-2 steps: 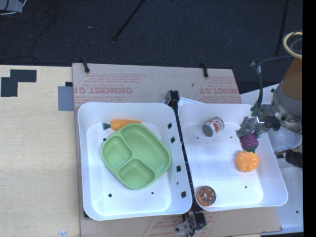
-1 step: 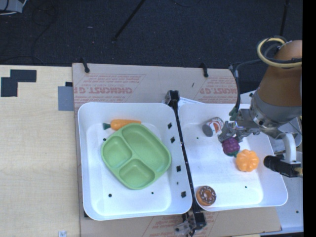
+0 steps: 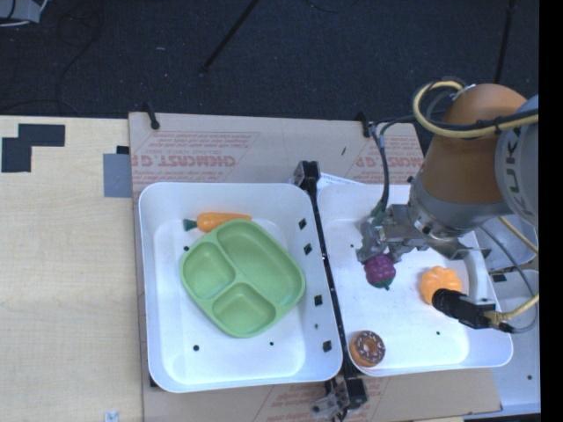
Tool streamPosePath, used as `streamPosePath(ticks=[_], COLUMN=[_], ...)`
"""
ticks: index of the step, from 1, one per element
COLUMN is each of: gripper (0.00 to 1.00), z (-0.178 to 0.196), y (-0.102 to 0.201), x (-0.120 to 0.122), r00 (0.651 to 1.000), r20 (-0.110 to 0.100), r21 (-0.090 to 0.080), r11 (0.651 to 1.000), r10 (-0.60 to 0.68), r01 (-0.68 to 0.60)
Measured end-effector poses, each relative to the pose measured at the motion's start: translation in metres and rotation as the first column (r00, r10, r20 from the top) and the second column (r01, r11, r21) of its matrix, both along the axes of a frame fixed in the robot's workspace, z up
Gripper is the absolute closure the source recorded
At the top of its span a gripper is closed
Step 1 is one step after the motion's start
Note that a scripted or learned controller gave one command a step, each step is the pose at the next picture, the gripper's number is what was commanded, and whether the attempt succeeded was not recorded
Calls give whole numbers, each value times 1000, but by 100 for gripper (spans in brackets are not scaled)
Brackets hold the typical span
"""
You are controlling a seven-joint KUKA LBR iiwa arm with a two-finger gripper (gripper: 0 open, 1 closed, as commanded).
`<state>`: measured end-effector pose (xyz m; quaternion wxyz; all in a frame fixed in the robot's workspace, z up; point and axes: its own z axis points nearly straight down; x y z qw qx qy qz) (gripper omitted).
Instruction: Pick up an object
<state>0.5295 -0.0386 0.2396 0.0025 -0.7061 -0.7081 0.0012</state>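
Wooden tabletop [image 3: 62, 262] on the left carries two white bins: the left bin [image 3: 158, 341] has a green plate [image 3: 242, 278] and a toy carrot [image 3: 222, 221], and the right bin [image 3: 413, 345] has a donut [image 3: 367, 348], a purple toy [image 3: 380, 271] and an orange toy [image 3: 439, 281]. To pick well, the arm should come straight down over the purple toy, squeeze it in the middle, then lift slowly. The gripper [image 3: 380, 255] sits right on top of the purple toy and seems closed around its top, though I cannot tell if it holds tight.
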Motion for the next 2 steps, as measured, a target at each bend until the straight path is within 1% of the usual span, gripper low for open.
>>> streamPosePath(ticks=[2], gripper=[100], z=[5], y=[114], x=[7], r00=[1000], r20=[2], r21=[0], r11=[1000], r10=[2], r01=[-2])
